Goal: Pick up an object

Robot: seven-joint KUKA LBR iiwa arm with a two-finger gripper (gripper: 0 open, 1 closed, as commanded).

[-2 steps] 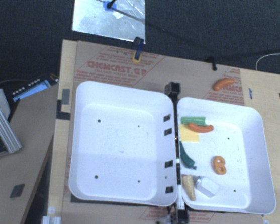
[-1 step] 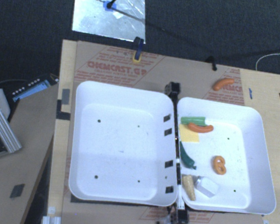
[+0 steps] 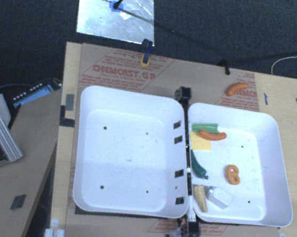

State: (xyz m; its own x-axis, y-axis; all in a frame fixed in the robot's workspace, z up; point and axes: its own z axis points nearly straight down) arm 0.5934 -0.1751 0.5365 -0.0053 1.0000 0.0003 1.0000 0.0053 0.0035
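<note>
Two white bins sit side by side on a cardboard sheet [image 3: 122,66] over the bench [image 3: 38,144].

Left bin [image 3: 128,150]: bare white floor with four small dark holes.

Right bin [image 3: 262,156]: all the loose objects, bunched mostly toward its left wall.
- Green strip [image 3: 205,127] at the upper left, with a red-orange sausage [image 3: 212,135] touching it just below.
- Yellow square [image 3: 200,143] directly under the sausage.
- Dark green pepper [image 3: 198,166] lying along the left wall, below the square.
- Orange pretzel [image 3: 232,174] by itself near the middle of the floor, apart from the rest.
- Tan corn cob [image 3: 200,197] at the lower left, with a pale block [image 3: 219,197] just beside it on its right.

A second orange sausage [image 3: 237,89] lies outside the bins, on the cardboard above the right bin.

A silver sheet [image 3: 118,8] lies on the dark floor beyond the bench.

Gripper state: cannot tell.
</note>
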